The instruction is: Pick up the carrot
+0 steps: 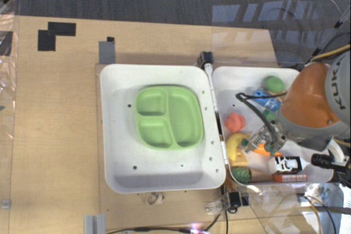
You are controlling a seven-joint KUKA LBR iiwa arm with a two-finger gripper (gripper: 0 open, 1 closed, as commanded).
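The carrot (pixel 264 150) shows as a small orange piece on the floor of the right bin (pixel 249 76), mostly covered by the arm's wrist. The gripper (pixel 256 143) is low in that bin, directly at the carrot's left end and just right of a yellow banana (pixel 236 148). The grey arm with its orange band (pixel 307 98) reaches in from the right and hides much of the bin's right half.
The right bin also holds a green ball (pixel 273 84), a blue item (pixel 267 104), a pinkish-red fruit (pixel 236 121), a green fruit (pixel 240 174), a black-and-white object (pixel 288 163) and a red-and-white marker (pixel 290 177). A green divided plate (pixel 167 118) lies in the left bin (pixel 118 172).
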